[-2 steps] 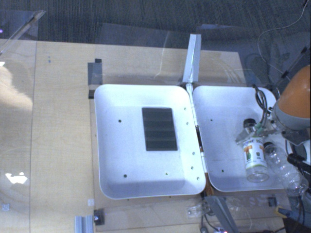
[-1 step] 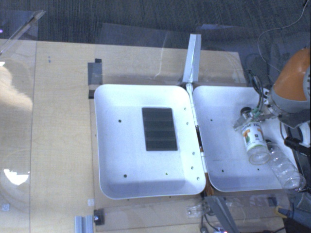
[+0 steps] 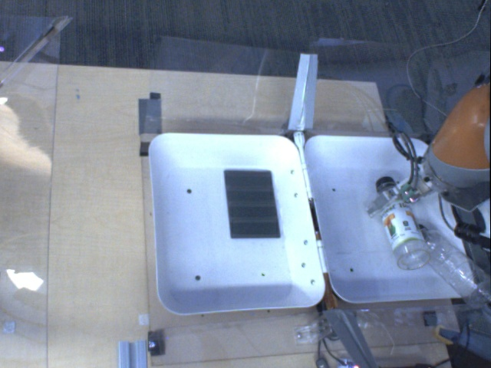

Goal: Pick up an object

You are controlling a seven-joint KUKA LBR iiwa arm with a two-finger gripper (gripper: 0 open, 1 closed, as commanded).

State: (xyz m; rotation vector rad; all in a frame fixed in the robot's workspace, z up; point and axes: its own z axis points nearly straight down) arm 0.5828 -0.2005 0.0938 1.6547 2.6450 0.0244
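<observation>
We see a dark ribbed rectangular pad [image 3: 252, 203] flat in the left bin [image 3: 176, 282]. In the right bin [image 3: 345, 282] a clear labelled bottle [image 3: 404, 237] lies beneath the tool [image 3: 399, 194]; we cannot tell its state.

Even, fairly bright overhead light falls on a pale wooden surface [image 3: 92, 228], seen slightly soft and low in detail. The left bin [image 3: 176, 282] is the brightest thing, nearly washed out, with a soft grey shadow along its near inner wall. Left of that bin, pale hazy reflections and a small white glare patch [image 3: 24, 280] sit on a clear sheet. Beyond the bin, the floor [image 3: 230, 6] is dim and grainy.
</observation>
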